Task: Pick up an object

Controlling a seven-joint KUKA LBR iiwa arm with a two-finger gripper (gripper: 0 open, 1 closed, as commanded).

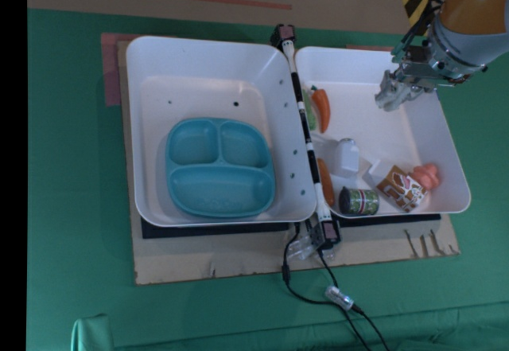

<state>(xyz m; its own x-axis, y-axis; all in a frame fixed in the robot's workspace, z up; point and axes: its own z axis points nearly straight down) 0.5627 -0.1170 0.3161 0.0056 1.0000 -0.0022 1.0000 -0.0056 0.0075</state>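
I see the jaws (392, 97) poised over the far right part of the right bin (445, 142), gripping nothing — whether they are parted or closed I cannot tell. Objects in that bin: a carrot (321, 107) at the divider, a small white carton (345, 157), a dark can (359, 200), a patterned box (402, 187). The left bin (151, 63) holds a teal divided plate (220, 168) — the worktop (71, 182) is green.

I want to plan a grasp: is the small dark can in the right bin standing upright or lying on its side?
Lying on its side. The can shows its round dark end toward the left and its labelled wall along the floor of the right bin.
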